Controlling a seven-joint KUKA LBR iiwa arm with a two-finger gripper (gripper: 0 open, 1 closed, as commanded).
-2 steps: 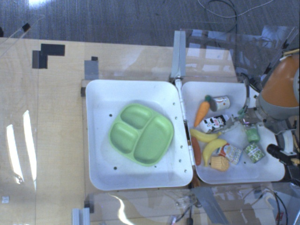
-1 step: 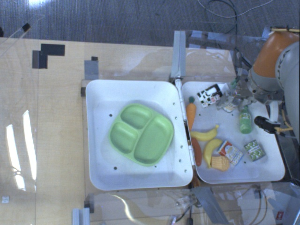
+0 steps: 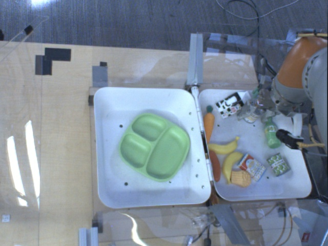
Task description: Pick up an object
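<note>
Two white bins sit side by side on the bench point(image 3: 61, 137). The left bin point(image 3: 107, 188) holds a green divided plate point(image 3: 155, 146) with three compartments, lying flat near the bin's centre.

The right bin point(image 3: 300, 188) holds the candidate objects:
- A carrot point(image 3: 208, 126) lies along the left wall, pointing toward the far edge.
- A red item point(image 3: 216, 168) lies just beyond the carrot's near end, along the same wall.
- Two bananas point(image 3: 224, 147) lie near the bin's middle, one crosswise and one curving toward the near edge.
- A waffle-like yellow piece point(image 3: 238, 178) touches the lower banana.
- A small carton with red print point(image 3: 252, 167) lies just beside the waffle piece.
- A green-and-white packet point(image 3: 278, 164) lies near the right wall.
- A green bottle point(image 3: 272, 135) lies toward the right side.
- A black-and-white item point(image 3: 229, 105) lies at the far edge.

The arm point(image 3: 302, 70) reaches in from the right, with its orange band above the far right corner of the bin. The gripper point(image 3: 254, 108) sits low over the far part of the right bin, between the black-and-white item and the green bottle. Whether the fingers are released or clenched cannot be determined; glare and clutter obscure them.
</note>
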